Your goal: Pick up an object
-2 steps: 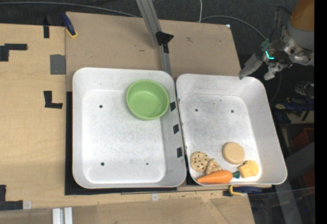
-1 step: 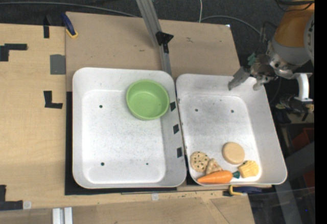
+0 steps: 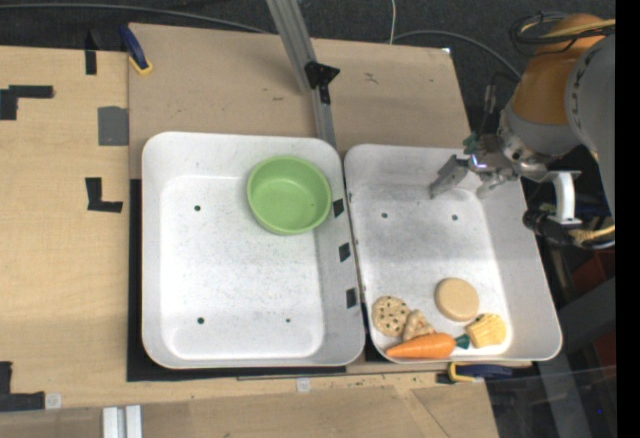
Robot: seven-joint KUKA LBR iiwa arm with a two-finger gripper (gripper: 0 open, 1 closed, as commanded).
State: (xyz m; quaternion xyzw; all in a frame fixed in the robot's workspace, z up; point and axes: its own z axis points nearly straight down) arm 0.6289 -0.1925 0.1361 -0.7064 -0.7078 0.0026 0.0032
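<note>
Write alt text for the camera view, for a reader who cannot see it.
A grey robot arm's gripper hangs open over the far end of the right bin, holding nothing. At that bin's near end lie a cookie, a round tan biscuit, a carrot and a yellow piece. The left bin holds a green bowl.

Both white bins, the left bin [image 3: 180, 256] and the right bin [image 3: 420, 226], look like smooth, speckled plastic with a dull sheen. The green bowl [image 3: 289, 194] at the left bin's 1 o'clock looks like matt plastic. The counter [image 3: 60, 226] looks like pale, matt wood. The pole [image 3: 285, 1] at 12 o'clock looks like brushed metal.
</note>
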